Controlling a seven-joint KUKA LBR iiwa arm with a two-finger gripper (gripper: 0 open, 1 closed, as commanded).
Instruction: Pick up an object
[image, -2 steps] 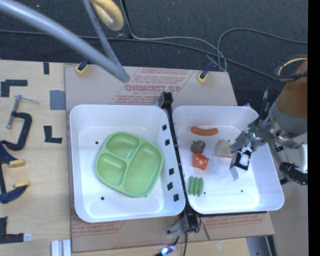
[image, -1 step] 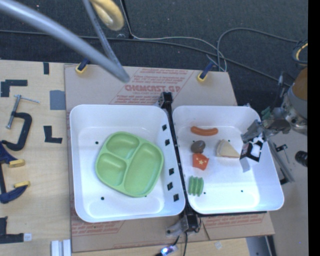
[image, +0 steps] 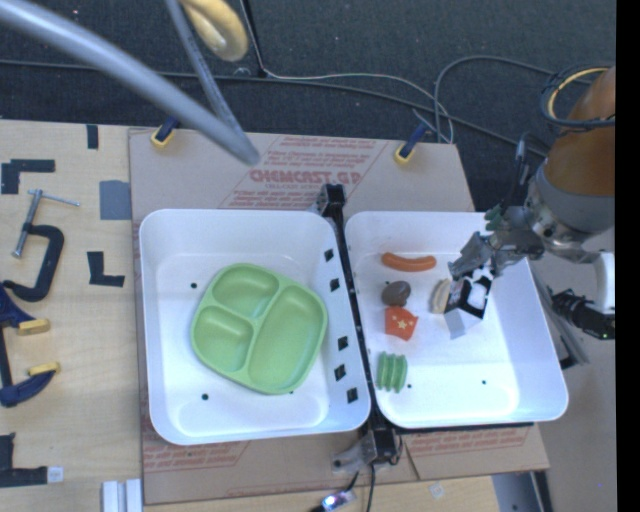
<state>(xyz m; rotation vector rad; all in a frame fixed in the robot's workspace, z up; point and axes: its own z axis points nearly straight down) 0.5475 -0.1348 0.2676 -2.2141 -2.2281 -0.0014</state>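
In the right bin (image: 520, 395), a green ridged piece (image: 391, 372) is lying at seven o'clock, an orange block (image: 401, 323) and brown lump (image: 397, 293) nearer centre, a sausage (image: 409, 262) at eleven. The gripper (image: 468, 295) is hovering beside a pale item (image: 441, 295); its finger state cannot be told. A green tray (image: 260, 327) is sitting in the left bin (image: 165, 300). Cardboard (image: 300, 172) beyond is reading "CHEMCAST".

The gripper (image: 466, 296) covers part of a pale object (image: 440, 295) right of the brown lump (image: 397, 293) — its shape stays unclear. The arm (image: 580, 170) is cut off at the right edge.
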